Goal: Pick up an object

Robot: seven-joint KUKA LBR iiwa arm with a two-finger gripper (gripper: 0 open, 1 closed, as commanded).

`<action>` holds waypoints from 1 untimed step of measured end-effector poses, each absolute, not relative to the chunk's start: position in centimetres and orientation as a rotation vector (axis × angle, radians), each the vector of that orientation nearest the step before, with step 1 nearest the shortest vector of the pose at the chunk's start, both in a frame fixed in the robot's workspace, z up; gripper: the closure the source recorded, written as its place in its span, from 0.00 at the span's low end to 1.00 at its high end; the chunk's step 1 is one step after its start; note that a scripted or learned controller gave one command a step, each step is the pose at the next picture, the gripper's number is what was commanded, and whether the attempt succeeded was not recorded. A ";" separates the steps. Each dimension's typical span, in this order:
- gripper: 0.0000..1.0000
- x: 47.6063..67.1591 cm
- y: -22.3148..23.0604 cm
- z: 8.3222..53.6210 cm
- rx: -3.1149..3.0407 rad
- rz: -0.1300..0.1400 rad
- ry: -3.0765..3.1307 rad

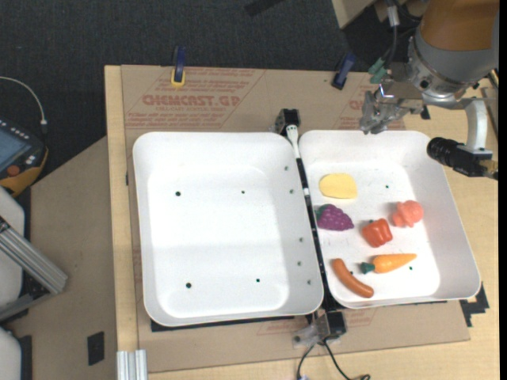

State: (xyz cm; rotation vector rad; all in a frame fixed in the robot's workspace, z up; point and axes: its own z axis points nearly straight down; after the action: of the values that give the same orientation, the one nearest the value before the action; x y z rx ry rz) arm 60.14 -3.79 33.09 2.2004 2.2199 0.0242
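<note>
My grey arm with its orange band [459, 10] reaches in from the right, high at the top right corner. My pincer [379, 119] hangs just above the far rim of the right shallow white plastic bin [455, 236], over the brown cardboard-covered worktop [119, 172]. I cannot tell from this slanted overhead view whether it is spread or pressed together; nothing shows between its tips.

The things to pick all lie in the right bin, well apart from my pincer. Nearest to it is a flat yellow oval toy, perhaps a lemon or chip [338, 185], in the far middle of the bin. Just in front of that, near the bin's left wall, sits a purple plastic bunch of grapes [334, 218]. To the right of the grapes is a small red plastic bell pepper [377, 232], and just beside it, further right, a pink rounded toy fruit [406, 213]. Nearer the front edge lies an orange plastic carrot with a green top [386, 264], pointing right, and to its left a reddish-orange plastic sausage [350, 278] lying at a slant.

The left shallow white plastic bin [150, 212] touches the right one along a shared middle edge. A blue clamp [179, 66] grips the worktop's far edge.
</note>
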 end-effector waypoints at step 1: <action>1.00 54.0 0.3 29.9 2.221 -0.005 2.231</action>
State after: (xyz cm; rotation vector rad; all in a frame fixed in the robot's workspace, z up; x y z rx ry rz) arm 53.97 0.32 29.90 2.2211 2.2308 -0.0046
